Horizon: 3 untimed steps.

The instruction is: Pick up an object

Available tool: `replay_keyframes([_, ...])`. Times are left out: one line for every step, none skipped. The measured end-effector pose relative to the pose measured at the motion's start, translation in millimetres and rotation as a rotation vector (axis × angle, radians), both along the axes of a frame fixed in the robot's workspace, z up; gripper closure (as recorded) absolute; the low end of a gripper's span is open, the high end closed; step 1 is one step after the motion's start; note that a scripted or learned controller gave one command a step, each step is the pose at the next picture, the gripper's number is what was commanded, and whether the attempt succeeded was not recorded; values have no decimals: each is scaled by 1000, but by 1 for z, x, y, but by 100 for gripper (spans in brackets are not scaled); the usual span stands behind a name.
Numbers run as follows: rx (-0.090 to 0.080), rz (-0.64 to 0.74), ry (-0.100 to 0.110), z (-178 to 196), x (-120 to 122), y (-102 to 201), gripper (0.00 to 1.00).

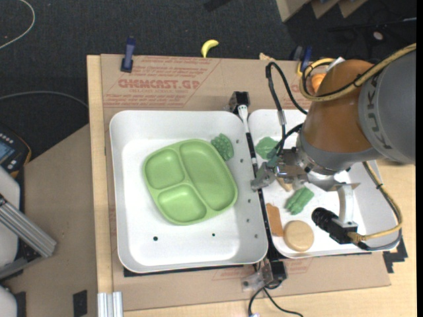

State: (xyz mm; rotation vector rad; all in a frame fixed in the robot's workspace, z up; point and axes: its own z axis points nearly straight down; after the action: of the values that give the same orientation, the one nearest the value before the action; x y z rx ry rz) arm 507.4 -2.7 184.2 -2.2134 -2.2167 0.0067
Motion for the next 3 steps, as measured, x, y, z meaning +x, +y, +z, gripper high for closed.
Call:
replay_keyframes([-3,-3,-10,11,5,-2,100])
replay_keyframes([-3,-1,-21,142,-28,-14,100])
replay_keyframes([-3,-4,-1,66,-23,-23,100])
